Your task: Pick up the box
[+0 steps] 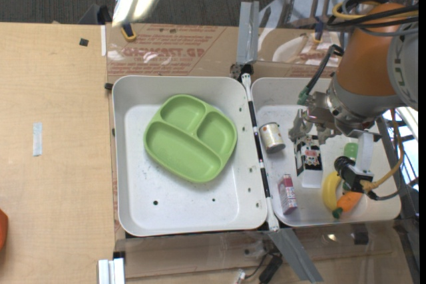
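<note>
On the worktop (53, 110) 2 shallow white bins are set side by side. The left bin (133, 209) carries a green divided plate (191, 137), laid flat near its middle and well apart from anything to be grasped. The right bin (266, 93) holds the clutter: a small metal can (271, 136) lying on its side close to the dividing wall, a small pink and red packet (287, 193) near the front edge, a banana (331, 189) with an orange carrot-like piece (348, 201) touching it at the front right, and a green item (351, 151) partly hidden by the arm. The box (310, 161), white with dark print, is seen lying flat in the middle of this bin, between the can and the banana. The jaws (311, 134) are held directly above the far end of the box, pointed downward, which is judged to be the approach for a grasp from above. Whether the jaws are spread or closed cannot be told, since they are masked by the wrist body and cabling, and no object is seen gripped. The box is judged to be resting on the bin floor, not yet lifted.
</note>
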You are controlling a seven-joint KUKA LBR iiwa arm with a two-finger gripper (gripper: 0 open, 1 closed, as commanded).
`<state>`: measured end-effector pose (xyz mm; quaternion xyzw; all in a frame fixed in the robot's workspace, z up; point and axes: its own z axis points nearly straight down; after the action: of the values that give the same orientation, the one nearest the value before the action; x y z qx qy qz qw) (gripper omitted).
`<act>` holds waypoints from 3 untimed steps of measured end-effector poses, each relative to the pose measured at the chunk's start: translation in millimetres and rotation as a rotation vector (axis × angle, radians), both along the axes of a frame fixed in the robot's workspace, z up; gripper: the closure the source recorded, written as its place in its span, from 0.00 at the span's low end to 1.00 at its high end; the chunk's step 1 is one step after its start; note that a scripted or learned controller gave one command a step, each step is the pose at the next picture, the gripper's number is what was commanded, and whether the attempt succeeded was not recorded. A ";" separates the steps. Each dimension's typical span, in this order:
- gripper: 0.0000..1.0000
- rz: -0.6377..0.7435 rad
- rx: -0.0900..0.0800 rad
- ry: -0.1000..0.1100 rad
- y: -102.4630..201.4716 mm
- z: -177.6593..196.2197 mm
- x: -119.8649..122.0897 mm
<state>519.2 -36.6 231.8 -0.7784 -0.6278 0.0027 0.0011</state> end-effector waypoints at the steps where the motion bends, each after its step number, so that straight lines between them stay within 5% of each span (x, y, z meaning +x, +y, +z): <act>1: 1.00 -0.004 0.000 0.000 -36.0 -42.1 9.2; 2: 1.00 0.128 0.000 -0.002 24.3 15.0 47.1; 3: 1.00 0.204 0.001 0.001 -11.4 -15.5 48.4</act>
<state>567.6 -48.1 216.4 -0.7105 -0.7037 0.0027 0.0014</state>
